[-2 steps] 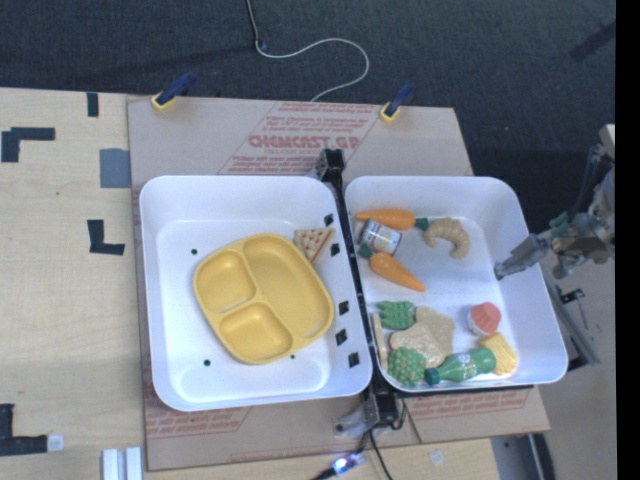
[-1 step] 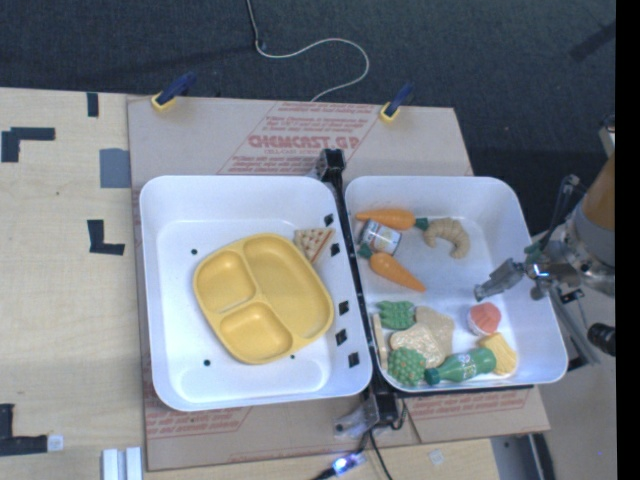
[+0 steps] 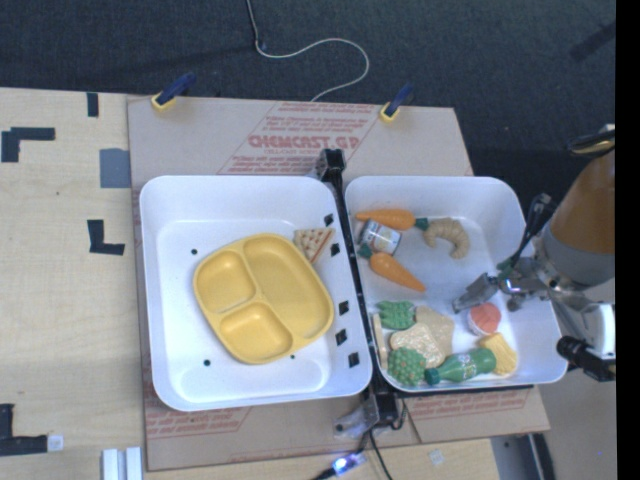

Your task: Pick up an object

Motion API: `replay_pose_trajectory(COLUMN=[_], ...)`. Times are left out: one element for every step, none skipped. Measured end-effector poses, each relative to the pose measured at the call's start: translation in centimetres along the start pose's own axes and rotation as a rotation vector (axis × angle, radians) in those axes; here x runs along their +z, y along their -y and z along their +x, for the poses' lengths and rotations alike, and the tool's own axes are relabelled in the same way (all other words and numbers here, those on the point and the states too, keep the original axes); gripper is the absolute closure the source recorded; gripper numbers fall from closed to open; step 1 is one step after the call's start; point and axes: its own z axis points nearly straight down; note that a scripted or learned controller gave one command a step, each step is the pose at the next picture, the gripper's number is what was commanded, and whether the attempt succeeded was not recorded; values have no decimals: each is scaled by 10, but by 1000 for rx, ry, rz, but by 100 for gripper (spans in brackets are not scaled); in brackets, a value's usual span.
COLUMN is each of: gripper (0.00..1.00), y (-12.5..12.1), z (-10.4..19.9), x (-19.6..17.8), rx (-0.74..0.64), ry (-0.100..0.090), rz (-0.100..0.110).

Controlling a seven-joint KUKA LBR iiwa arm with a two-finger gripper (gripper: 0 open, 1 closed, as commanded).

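Over the right bin (image 3: pixel 505 196), near its right wall, we see the gripper (image 3: pixel 487 293) hanging low from the arm (image 3: pixel 585 228), just above a small red piece (image 3: pixel 485 318). We cannot tell how its fingers stand; they blur into dark metal. The red piece seems the likely pick, since it lies apart from the carrots (image 3: pixel 397 270) toward the left bin (image 3: pixel 160 268) and from the green bottle (image 3: pixel 461 367) at the right bin's near edge. The yellow tray (image 3: pixel 262 297) fills the left bin, leaving toys for the right.
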Motion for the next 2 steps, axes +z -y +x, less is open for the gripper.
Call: replay_pose_trajectory(gripper=[0, 100], y=[-1, -2], z=[0, 0], x=[43, 30], rx=[2, 1], ry=[3, 4], rz=[-7, -12])
